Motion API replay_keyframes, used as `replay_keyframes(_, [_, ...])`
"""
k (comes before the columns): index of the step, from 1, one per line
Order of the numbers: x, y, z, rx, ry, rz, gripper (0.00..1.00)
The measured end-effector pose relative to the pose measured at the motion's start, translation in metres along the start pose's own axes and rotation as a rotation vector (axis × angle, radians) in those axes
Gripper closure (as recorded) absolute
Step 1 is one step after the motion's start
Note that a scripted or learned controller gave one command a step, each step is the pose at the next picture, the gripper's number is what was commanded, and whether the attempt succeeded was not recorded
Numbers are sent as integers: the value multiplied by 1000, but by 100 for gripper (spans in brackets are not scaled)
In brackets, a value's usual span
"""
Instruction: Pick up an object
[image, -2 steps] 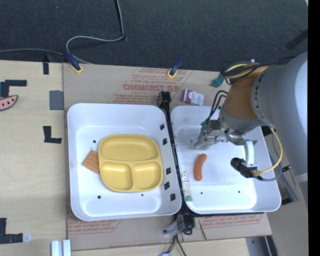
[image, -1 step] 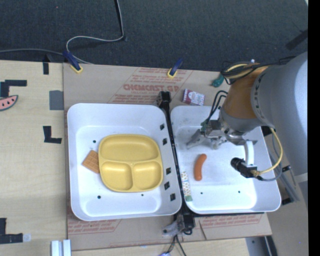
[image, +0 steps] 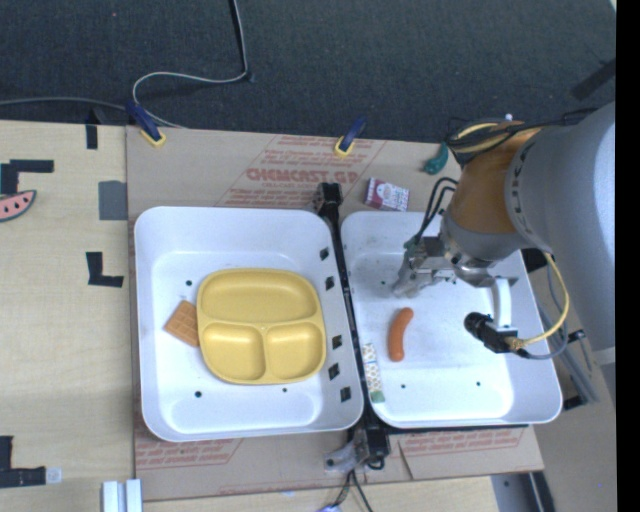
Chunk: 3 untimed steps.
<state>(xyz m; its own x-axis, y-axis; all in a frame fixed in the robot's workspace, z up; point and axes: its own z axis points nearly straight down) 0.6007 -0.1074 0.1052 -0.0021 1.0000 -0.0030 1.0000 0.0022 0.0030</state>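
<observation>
An orange sausage (image: 399, 333) lies on the floor of the right bin (image: 440, 395), near its left side. My gripper (image: 410, 279) hangs over the same bin, up and slightly right of the sausage, with a gap between them. A yellow divided plate (image: 262, 325) fills the middle of the left bin (image: 170, 400). A tan cracker-like piece (image: 182, 323) pokes out from under the plate's left edge.
A small red-and-white packet (image: 386, 194) lies on the cardboard behind the right bin. A black divider (image: 338, 300) runs between the bins. A small printed strip (image: 372, 375) lies at the right bin's left wall. Yellow clips (image: 349, 140) sit at the cardboard's far edge.
</observation>
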Motion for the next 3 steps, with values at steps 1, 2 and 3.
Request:
replay_keyframes(1, [0, 0, 0, 0, 0, 0, 0])
replay_keyframes(2, [0, 0, -9, 1, 0, -1, 100])
replay_keyframes(3, [0, 0, -9, 1, 0, -1, 0])
